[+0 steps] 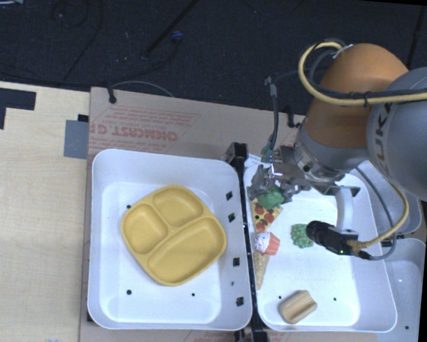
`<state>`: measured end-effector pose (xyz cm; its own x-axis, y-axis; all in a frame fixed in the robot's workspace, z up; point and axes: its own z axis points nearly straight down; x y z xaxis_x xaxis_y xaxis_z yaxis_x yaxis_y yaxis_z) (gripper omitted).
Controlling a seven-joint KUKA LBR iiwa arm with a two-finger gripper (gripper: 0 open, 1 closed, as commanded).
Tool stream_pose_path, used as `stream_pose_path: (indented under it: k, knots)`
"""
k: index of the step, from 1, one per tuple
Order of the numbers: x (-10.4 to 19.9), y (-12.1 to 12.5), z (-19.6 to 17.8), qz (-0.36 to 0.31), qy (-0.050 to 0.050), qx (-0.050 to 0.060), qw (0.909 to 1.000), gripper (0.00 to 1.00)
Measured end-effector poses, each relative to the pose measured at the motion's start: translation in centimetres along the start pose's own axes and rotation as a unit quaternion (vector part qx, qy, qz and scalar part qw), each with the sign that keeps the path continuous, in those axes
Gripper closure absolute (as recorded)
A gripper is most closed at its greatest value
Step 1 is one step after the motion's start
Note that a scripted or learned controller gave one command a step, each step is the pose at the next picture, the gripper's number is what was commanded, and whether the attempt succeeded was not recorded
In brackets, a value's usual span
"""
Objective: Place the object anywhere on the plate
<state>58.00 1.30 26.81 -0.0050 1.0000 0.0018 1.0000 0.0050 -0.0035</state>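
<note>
**Gripper low at the right bin's left wall, plate to its left**

Gripper (267,185) is seen low over the toy food (267,209) heaped along the left wall of the right bin (368,317); whether anything is held cannot be told. The heap's long axis runs along that wall. The plate (173,234) lies mid left bin (103,299), so a carry leftward over the divider is judged necessary.

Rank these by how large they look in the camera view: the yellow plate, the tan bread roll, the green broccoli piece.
1. Yellow plate, by far the largest.
2. Tan bread roll.
3. Green broccoli piece, which looks a little smaller than the roll, though the dark part of the arm beside it may hide some of it.
</note>
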Motion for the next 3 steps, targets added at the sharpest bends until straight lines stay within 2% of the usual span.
stream_pose_path:
  k: [1, 2, 3]
  knots:
    - [4.3, -0.3, 1.6, 0.000, 0.000, 0.001, 1.0000, 1.00]
    - [9.8, -0.9, 1.4, -0.001, 0.000, 0.000, 1.0000, 1.00]
    - [15.7, -1.9, 3.2, -0.001, -0.001, 0.002, 1.0000, 1.00]
